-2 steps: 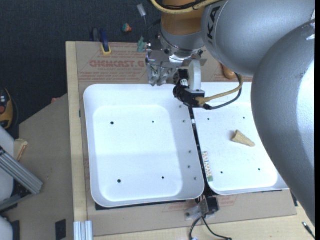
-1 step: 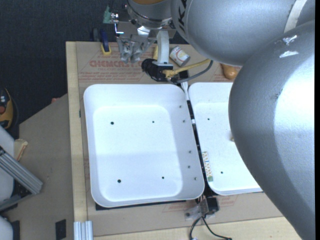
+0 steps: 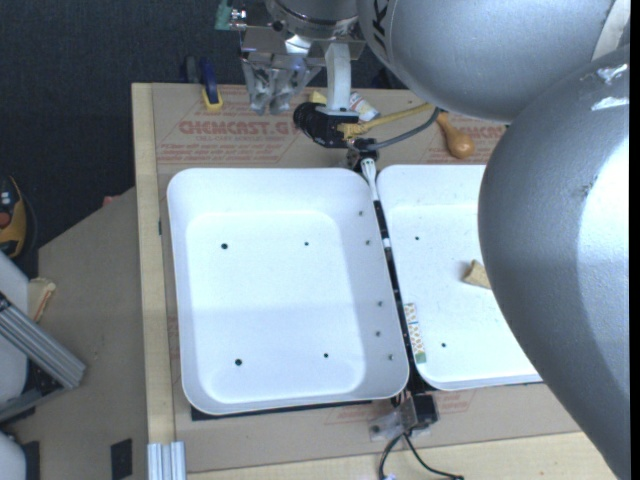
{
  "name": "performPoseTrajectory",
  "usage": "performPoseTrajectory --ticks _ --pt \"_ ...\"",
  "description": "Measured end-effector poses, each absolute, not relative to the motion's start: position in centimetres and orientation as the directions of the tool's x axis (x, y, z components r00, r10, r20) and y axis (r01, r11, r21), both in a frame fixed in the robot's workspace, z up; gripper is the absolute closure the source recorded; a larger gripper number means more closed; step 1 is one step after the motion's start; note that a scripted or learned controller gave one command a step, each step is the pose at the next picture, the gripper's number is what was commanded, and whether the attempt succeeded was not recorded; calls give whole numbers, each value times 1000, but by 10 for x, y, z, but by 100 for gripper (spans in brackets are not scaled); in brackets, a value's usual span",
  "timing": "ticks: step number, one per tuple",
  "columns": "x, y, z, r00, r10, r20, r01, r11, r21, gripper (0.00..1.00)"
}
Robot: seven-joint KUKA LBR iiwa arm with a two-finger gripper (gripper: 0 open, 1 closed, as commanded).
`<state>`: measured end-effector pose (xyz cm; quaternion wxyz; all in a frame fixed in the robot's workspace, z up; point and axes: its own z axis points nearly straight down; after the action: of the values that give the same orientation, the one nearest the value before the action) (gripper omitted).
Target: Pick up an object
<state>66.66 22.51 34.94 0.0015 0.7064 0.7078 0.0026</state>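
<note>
Pick target: tan object (image 3: 477, 274) in right bin (image 3: 440, 368), half hidden by arm (image 3: 560, 218).
Looks small, light, probably stiff; grab across visible wedge. Gripper (image 3: 272, 96) top centre, claw state unclear.

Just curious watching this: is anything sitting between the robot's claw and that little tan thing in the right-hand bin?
Nothing visible lies on the white floor between them. The gripper hangs above the bench's far edge, beyond the left bin, while the tan object lies in the right bin, beside the arm's bulk.

The bench (image 3: 160, 268) bears the left bin (image 3: 200, 298) beside the right bin (image 3: 440, 268).
</note>
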Motion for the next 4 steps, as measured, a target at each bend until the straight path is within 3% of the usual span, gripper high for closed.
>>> performPoseTrajectory --ticks 1,2,3,4 --pt "652 139 423 8 1000 -1 1000 -8 11 100" --pt "666 209 322 -5 1000 -1 1000 5 -8 100" --pt "667 116 374 9 1000 -2 1000 -9 8 100" --pt "663 232 264 -10 1000 1 1000 10 -12 100"
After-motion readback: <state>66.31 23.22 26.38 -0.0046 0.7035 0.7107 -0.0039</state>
